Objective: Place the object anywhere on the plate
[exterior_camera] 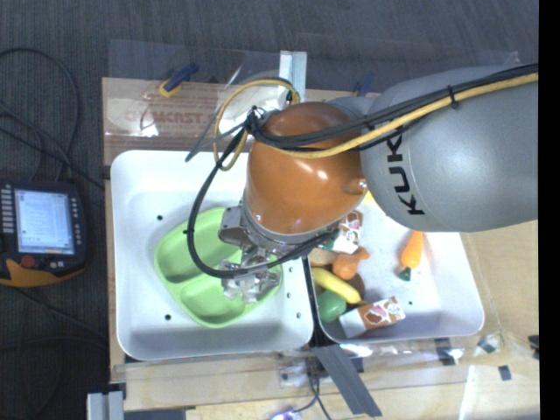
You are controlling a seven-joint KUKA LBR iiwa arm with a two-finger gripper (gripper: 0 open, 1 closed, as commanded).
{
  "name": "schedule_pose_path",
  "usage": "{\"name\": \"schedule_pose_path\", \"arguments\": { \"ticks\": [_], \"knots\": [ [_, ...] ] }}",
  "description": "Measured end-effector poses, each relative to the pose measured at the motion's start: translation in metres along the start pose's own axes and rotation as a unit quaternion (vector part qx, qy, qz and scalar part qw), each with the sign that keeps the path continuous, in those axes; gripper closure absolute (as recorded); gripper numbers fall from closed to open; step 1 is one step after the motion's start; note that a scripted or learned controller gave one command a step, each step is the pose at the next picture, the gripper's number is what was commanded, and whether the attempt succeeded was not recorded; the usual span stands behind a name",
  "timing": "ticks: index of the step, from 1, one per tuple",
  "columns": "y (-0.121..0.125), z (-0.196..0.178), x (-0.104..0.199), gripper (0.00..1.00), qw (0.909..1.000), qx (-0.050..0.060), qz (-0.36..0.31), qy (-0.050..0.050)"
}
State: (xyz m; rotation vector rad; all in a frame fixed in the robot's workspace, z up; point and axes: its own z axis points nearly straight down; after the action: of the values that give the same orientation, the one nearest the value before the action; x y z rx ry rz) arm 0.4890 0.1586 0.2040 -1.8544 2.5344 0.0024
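Plate (179,256), lime green, lies in the left white bin (131,234) under the gripper (245,278), whose grip state I cannot tell, while a banana (337,285), carrot (411,250) and carton (381,313) sit in the right bin (455,296).

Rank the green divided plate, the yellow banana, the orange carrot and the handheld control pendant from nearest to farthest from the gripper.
1. Green divided plate, directly under the gripper, left bin.
2. Yellow banana, right bin.
3. Orange carrot, farther right.
4. Handheld control pendant, far left, off the bench.

Gripper (246,280) over green plate (188,256) — fingers obscured, possibly touching.
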Motion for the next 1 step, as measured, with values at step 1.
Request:
{"name": "schedule_pose_path", "arguments": {
  "ticks": [1],
  "knots": [
    [0.0001,0.0004,0.0001,0.00,1.0000,0.000,0.000,0.000]
  ]
}}
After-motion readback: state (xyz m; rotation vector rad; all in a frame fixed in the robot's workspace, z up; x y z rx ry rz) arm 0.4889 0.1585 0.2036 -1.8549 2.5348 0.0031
